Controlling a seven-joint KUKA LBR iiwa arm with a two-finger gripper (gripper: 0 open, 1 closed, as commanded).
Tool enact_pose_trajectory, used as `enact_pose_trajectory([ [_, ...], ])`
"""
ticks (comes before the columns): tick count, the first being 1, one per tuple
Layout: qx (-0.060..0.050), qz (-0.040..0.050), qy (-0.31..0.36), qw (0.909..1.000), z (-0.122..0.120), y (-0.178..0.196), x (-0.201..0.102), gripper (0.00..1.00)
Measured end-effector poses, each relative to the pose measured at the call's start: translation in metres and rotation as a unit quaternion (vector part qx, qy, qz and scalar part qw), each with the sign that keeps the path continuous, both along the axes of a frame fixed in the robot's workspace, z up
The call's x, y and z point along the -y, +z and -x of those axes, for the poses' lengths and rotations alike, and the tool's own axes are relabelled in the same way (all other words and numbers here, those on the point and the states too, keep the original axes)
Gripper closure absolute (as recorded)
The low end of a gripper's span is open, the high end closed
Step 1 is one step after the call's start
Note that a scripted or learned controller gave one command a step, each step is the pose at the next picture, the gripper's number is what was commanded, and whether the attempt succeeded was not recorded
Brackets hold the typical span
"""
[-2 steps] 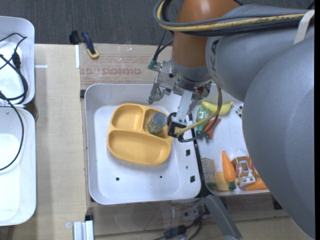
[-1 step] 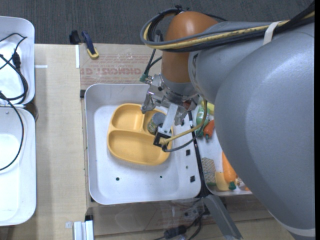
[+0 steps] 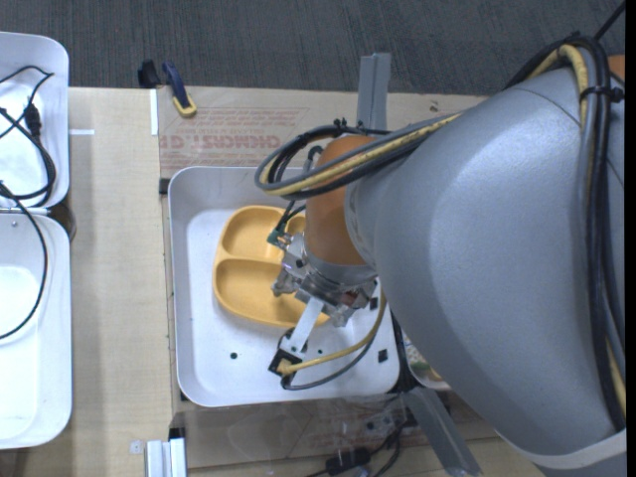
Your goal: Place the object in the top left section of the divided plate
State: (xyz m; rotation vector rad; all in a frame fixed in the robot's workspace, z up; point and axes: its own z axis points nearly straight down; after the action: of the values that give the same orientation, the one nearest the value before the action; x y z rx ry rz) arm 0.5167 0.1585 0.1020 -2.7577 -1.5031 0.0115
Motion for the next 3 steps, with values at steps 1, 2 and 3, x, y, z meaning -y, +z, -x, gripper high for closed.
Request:
enact_pose_trajectory([
  [1,-0.009,0.0051,-0.005,0.9999,0.003,0.005,0.008,1.00],
  [2,0.015,-0.0048,-0.026,0.9995,0.029,-0.004,0.011,1.00],
  [3,0.002,0.0003,-0.038,0.9993,0.006,0.179,0.052,1.00],
])
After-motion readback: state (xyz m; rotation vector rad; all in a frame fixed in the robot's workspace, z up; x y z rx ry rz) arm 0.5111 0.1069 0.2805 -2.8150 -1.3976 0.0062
